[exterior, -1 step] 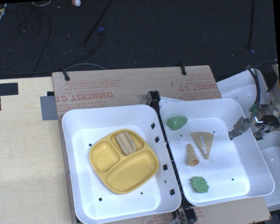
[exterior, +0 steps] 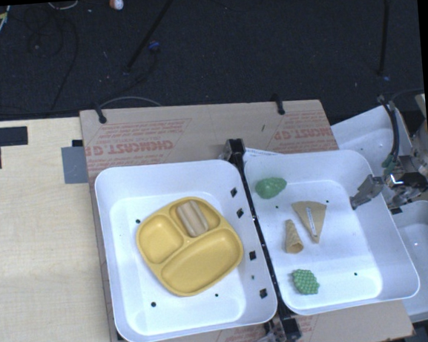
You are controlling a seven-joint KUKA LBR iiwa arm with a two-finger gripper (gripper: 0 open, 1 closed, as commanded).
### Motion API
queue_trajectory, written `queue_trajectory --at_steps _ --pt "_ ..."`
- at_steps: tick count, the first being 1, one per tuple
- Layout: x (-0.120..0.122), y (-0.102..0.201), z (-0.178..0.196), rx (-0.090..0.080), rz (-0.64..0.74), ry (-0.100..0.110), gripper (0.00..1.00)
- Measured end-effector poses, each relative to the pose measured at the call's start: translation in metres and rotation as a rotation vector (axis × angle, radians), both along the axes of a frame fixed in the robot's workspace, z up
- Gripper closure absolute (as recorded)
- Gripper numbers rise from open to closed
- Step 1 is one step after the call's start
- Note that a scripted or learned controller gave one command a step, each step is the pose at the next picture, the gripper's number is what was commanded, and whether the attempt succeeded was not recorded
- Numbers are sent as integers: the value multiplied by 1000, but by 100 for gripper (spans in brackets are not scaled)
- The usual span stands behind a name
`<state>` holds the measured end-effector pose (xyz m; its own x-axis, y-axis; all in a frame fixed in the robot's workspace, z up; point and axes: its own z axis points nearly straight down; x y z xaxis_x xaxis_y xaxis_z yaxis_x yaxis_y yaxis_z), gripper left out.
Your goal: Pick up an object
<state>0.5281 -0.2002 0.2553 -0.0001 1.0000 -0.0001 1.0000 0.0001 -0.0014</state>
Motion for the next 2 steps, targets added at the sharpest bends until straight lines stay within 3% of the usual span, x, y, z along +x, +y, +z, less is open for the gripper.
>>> queue_trajectory --at_steps 2 --pt "11 -6 -98 2 -1 5 0"
